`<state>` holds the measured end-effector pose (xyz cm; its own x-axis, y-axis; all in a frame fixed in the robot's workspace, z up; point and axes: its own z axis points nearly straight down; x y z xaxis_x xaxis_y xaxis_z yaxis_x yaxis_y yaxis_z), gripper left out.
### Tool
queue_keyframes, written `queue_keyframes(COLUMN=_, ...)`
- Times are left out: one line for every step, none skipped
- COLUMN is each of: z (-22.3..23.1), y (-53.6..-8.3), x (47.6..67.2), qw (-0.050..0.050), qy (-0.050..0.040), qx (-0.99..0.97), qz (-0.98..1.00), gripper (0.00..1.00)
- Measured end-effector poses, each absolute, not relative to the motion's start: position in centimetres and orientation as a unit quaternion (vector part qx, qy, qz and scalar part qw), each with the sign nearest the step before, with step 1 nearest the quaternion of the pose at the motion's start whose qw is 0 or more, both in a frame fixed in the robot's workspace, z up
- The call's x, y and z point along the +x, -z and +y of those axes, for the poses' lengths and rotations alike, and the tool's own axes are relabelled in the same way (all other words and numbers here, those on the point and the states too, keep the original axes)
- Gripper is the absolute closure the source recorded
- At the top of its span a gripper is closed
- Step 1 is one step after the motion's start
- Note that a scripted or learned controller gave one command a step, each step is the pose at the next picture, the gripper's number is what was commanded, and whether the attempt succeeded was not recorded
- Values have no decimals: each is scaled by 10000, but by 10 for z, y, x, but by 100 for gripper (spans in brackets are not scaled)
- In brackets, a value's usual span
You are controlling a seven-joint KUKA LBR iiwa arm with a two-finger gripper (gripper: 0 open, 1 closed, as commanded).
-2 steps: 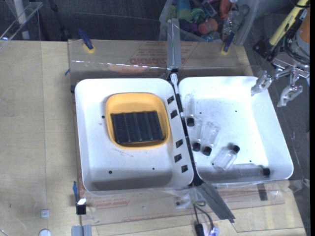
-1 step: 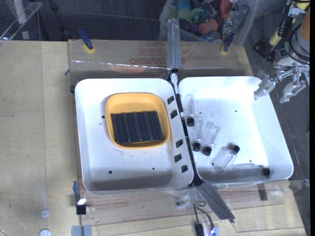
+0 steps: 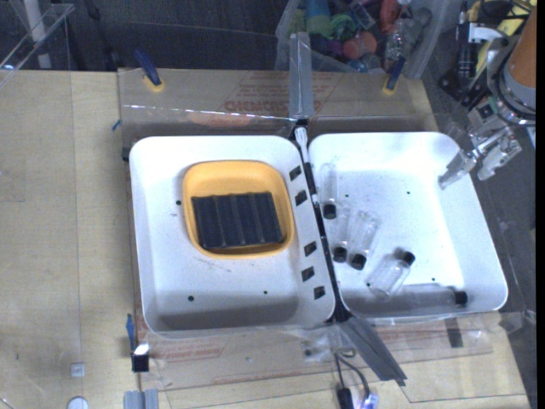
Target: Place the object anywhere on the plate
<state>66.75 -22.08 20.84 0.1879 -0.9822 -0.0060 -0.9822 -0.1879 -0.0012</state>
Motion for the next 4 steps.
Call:
queue_keyframes(z=-207, y=-184, x=667, qw=21, qy=-28, qx=-8689, qz=4950, gripper=0)
queue_keyframes(z=-204, y=-205, x=667, qw=25, qy=10, qx=-9424, qz=3344, gripper=0)
queue_keyframes(z=-213, y=-218, x=666, qw=26, qy=11, qx=-9803, qz=1973, gripper=0)
queue_keyframes(z=-219, y=-225, x=668, qw=27, qy=8, qx=-9952, qz=979, gripper=0)
